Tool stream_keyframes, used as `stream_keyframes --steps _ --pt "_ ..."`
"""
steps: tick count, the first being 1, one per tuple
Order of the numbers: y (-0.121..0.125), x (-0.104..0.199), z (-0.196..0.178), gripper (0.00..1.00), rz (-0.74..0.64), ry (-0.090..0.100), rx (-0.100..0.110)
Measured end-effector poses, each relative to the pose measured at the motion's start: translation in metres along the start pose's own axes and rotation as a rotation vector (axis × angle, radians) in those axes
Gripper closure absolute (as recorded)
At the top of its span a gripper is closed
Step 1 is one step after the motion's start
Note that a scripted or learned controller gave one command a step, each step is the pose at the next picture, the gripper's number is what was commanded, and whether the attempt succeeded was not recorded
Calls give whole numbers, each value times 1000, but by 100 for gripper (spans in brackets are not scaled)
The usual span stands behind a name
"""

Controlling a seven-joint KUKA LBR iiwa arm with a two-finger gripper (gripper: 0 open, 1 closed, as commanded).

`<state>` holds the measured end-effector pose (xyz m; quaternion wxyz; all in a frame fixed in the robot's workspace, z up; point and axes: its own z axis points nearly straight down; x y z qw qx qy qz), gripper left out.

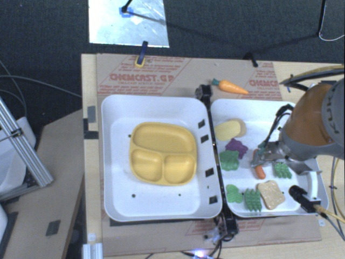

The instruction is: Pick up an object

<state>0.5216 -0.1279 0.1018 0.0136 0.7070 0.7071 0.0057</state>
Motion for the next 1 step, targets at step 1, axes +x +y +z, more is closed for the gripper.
stream_keyframes --steps 1 --pt "7 88 -89 100 -14 15 18"
